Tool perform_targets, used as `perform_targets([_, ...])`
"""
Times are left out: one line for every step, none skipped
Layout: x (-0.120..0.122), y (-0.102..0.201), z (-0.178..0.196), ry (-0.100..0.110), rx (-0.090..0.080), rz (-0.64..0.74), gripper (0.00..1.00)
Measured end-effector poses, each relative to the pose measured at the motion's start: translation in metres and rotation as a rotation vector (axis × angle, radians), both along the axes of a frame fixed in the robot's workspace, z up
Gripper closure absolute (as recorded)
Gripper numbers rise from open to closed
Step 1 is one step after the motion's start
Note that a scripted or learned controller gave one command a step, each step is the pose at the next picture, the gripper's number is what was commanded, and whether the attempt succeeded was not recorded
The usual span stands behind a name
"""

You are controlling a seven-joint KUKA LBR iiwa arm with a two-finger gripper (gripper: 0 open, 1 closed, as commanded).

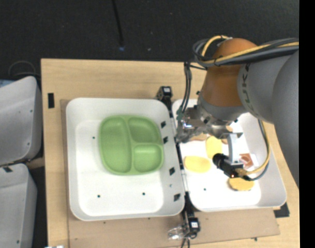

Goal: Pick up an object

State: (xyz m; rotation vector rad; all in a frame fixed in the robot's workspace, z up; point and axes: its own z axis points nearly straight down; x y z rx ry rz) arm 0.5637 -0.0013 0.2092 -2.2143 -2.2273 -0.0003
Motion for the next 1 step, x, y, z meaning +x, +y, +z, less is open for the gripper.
perform_targets([-0.0106,0.0587,0.0054,0.000,0.002,0.003,1.00])
